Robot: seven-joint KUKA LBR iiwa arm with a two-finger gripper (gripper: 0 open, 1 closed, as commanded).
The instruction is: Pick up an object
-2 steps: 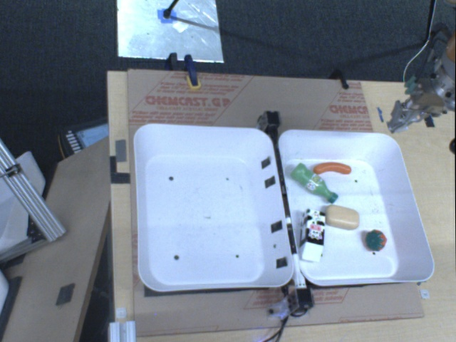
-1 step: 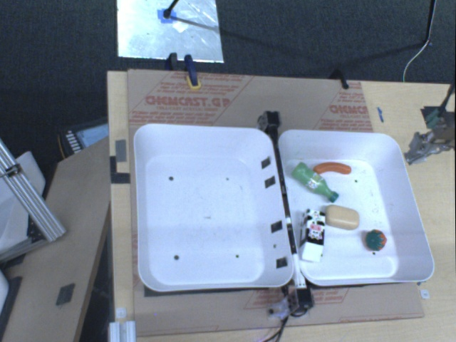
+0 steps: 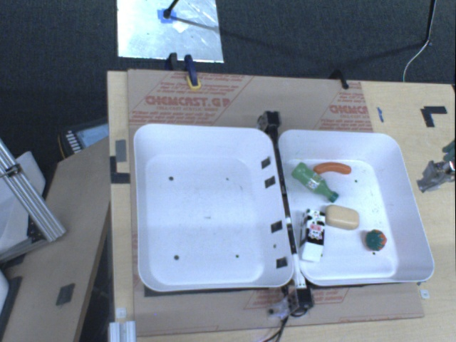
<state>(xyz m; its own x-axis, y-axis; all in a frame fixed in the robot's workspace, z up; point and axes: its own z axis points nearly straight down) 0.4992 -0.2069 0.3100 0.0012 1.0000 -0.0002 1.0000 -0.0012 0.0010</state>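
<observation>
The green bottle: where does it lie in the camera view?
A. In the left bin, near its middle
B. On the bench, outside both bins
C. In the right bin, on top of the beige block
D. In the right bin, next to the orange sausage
D: the green bottle lies in the right bin, just below and left of the orange sausage, apart from the beige block.

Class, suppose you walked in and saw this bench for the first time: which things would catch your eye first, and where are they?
The two white bins side by side stand out first; the left bin is a broad white patch. The right bin holds a cluster of small things: a green bottle beside an orange sausage, a tan block, a black-and-white carton and a green ball. The gripper waits at the view's right edge, outside that bin.
</observation>
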